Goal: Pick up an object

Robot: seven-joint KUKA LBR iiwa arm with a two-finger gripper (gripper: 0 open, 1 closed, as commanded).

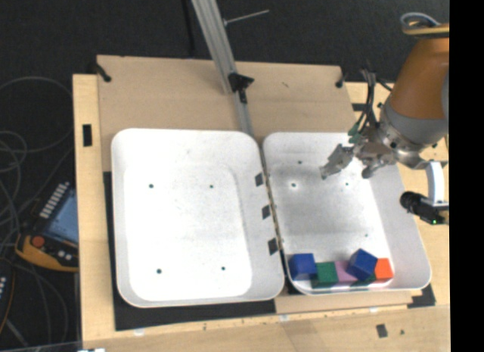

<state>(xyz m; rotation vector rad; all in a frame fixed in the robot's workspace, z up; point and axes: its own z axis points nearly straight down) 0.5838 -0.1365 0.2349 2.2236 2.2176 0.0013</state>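
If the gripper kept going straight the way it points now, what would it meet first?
The gripper points down and leftward over the right bin. It would likely meet that bin's bare white floor first; the blocks sit well off that line, though depth is hard to judge.

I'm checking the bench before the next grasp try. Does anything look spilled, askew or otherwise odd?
Nothing looks spilled or damaged. The blocks, blue, green, pink, a second blue and orange, are all bunched along the near wall of the right bin, far from the gripper above its far part.
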